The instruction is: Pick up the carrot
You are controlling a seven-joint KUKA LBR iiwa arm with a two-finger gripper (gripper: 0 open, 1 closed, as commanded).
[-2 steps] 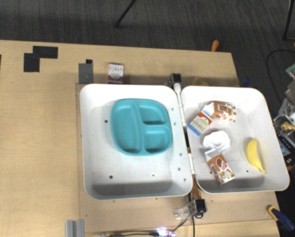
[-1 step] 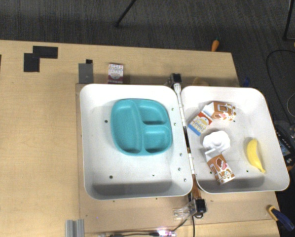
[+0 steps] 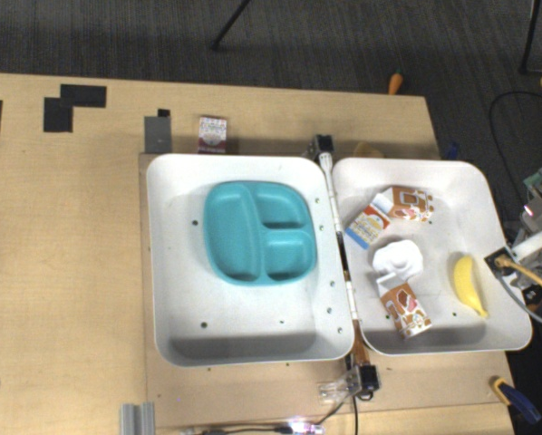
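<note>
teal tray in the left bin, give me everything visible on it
The tray is a teal, plastic-looking divided plate, rounded-rectangular, with one long compartment on the view's left and two smaller ones stacked on the right, split by raised ridges. It lies flat and right side up, slightly rotated, near the middle of the left bin, resting on the bin floor. Its compartments hold nothing. Nothing else touches it.

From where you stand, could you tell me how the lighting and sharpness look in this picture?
Camera view: even, soft light; faint shadow along the near inner wall of the left bin; no harsh glare on the teal tray; the banana and cartons read clearly, though carton print is too small to read; the right edge is cluttered and slightly blurred.
</note>
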